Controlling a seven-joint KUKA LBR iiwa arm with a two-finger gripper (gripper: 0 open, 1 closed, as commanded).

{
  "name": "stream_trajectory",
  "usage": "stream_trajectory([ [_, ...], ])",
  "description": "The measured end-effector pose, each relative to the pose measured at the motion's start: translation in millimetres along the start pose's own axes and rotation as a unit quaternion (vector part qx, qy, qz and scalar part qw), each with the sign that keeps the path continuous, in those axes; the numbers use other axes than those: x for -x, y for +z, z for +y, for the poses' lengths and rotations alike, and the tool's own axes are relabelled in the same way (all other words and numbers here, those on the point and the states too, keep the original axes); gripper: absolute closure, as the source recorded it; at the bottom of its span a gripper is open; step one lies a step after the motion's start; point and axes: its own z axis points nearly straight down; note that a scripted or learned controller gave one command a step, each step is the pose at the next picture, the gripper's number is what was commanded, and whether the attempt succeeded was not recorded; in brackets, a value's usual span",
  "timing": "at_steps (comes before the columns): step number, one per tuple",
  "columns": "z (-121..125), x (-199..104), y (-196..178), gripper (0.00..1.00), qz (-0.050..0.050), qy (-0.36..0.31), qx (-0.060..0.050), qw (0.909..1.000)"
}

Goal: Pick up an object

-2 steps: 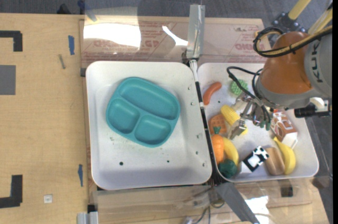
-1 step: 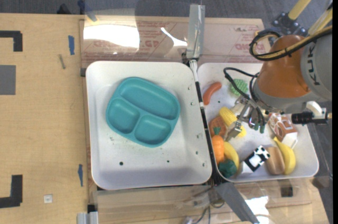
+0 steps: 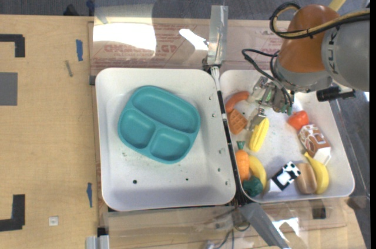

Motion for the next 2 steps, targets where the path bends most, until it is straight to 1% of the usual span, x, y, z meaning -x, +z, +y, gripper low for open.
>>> stream_trajectory([
  [1,-21.7,-51.0,0.2,0.00,-0.008,0.046,0.003,0.9989],
  [2,-23.7,-87.1,-0.1,0.00,-0.010,0.036,0.003,0.9993],
])
